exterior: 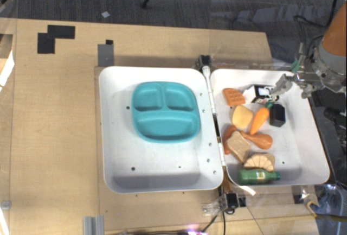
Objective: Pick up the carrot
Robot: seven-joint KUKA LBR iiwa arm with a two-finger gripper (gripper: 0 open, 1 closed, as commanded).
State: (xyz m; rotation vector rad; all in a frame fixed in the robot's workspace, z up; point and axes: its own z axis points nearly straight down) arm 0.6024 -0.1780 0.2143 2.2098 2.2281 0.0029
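1. You see no readable writing; the green bottle label is too small to read.
2. Carrot lies just below-left of the gripper in the right bin, long axis diagonal, tip down-left.
3. Gripper grasp state: cannot tell.

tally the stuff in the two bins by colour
orange: 3, the carrot, a ridged piece and a sausage shape
yellow or tan: 3, a yellow wedge, a bread slice and a croissant
green: 1, a bottle
black: 1, a block
teal: 1, a divided plate
total: 9
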